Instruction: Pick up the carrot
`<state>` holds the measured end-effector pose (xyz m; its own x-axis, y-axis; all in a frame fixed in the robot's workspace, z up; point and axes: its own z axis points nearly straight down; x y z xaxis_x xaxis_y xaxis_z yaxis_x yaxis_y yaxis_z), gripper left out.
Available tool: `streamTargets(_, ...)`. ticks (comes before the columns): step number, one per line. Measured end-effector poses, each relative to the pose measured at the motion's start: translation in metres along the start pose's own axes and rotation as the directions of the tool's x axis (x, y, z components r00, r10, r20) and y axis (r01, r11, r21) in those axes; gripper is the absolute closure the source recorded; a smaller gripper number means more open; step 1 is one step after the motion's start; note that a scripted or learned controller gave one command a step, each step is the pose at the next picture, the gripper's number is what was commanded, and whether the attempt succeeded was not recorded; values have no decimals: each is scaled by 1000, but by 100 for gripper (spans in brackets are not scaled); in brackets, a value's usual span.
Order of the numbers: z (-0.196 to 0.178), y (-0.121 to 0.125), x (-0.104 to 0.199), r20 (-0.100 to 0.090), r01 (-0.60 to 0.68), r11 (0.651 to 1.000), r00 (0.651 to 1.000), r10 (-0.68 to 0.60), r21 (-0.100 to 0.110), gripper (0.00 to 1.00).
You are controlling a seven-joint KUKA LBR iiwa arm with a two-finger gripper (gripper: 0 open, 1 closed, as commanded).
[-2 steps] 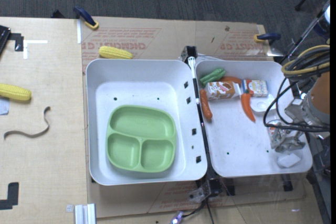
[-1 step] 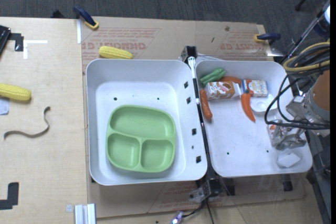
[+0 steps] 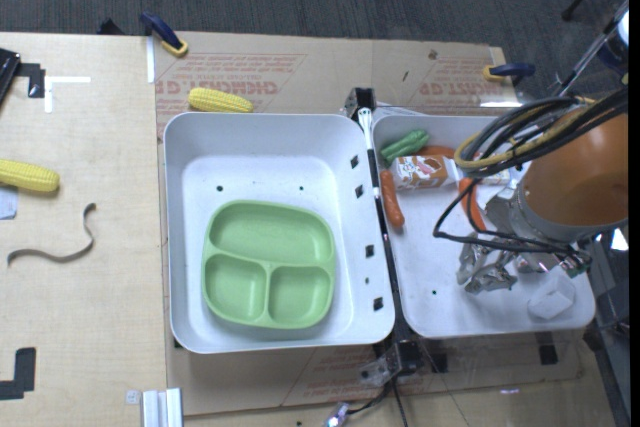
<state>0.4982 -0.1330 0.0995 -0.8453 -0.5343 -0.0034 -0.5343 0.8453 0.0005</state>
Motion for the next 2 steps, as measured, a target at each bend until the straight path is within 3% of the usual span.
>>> streamTargets(1,0,0,0,0,0,1000,1000,0,0,0)
streamTargets(2,5,36,-13,-2,-330,944,944,330,1,0)
